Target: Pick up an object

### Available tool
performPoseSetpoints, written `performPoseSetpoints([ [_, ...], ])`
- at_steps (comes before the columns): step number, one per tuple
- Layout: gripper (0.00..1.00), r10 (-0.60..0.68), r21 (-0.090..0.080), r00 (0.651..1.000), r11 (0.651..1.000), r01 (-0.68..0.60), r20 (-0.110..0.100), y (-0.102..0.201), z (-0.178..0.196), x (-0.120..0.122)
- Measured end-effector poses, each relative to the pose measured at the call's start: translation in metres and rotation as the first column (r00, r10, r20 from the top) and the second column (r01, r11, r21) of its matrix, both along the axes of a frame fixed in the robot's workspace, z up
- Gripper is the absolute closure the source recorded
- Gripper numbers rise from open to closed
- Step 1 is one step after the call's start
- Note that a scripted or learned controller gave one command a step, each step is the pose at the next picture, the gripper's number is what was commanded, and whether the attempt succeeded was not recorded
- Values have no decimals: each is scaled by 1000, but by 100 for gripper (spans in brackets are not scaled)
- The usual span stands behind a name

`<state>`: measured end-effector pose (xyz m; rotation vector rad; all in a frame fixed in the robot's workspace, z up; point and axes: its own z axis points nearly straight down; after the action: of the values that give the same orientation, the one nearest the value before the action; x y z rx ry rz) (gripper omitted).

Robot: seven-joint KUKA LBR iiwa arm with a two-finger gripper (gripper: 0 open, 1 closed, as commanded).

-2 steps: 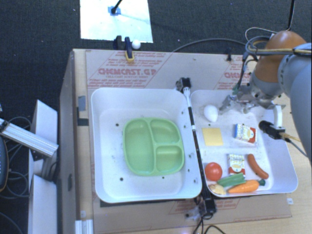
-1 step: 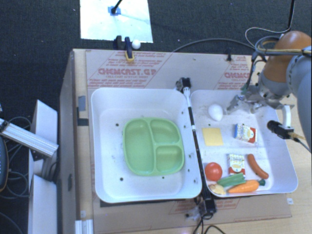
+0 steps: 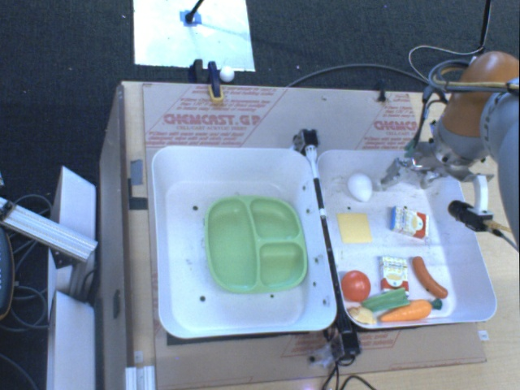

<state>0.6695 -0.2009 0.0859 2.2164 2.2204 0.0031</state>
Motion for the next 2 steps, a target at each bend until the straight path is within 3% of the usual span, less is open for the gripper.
performPoseSetpoints([
  [1,0,3,1,1000,1000,-3,-1,30,-1,0],
  [2,0,0,0,1000,1000,0,-1,18,0,0],
])
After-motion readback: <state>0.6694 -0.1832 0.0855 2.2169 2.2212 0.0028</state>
